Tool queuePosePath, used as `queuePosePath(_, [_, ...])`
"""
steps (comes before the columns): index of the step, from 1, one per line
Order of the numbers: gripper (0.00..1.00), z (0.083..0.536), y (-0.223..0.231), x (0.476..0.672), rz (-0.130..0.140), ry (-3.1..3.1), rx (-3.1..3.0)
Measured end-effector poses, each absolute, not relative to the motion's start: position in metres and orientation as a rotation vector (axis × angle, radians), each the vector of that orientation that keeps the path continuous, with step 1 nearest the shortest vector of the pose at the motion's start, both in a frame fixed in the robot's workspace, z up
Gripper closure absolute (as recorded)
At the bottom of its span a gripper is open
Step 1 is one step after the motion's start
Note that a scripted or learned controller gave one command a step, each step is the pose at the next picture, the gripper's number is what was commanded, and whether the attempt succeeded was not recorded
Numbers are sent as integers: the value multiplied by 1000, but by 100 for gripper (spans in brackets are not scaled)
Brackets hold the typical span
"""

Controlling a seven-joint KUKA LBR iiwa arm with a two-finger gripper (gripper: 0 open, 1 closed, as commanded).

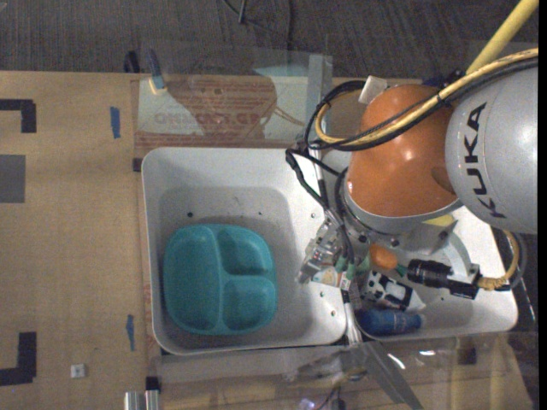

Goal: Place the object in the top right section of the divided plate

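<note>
A teal plastic divided plate point(220, 278) lies in the left shallow white bin point(171, 178). A blue cylindrical object point(389, 321) lies in the right bin point(500, 310), beneath the pincer point(329, 261), whose state I cannot tell.

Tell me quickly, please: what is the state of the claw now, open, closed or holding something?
Claw: cannot be told. It hangs over the ridge between the two bins, right of the plate.

Counter point(68, 229): tan surface with black corner marks and blue tape strips. Bears two shallow white bins side by side, left bin point(162, 169) and right bin point(500, 310); a clear sheet point(231, 101) lies behind them.
</note>
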State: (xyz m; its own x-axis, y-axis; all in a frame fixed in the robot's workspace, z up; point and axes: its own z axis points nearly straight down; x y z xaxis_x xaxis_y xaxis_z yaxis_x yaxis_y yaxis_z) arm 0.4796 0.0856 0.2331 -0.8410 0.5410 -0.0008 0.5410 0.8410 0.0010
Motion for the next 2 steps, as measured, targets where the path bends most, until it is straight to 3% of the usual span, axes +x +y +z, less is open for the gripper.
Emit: queuePosePath(2, [100,253,83,483,8,3003,893])
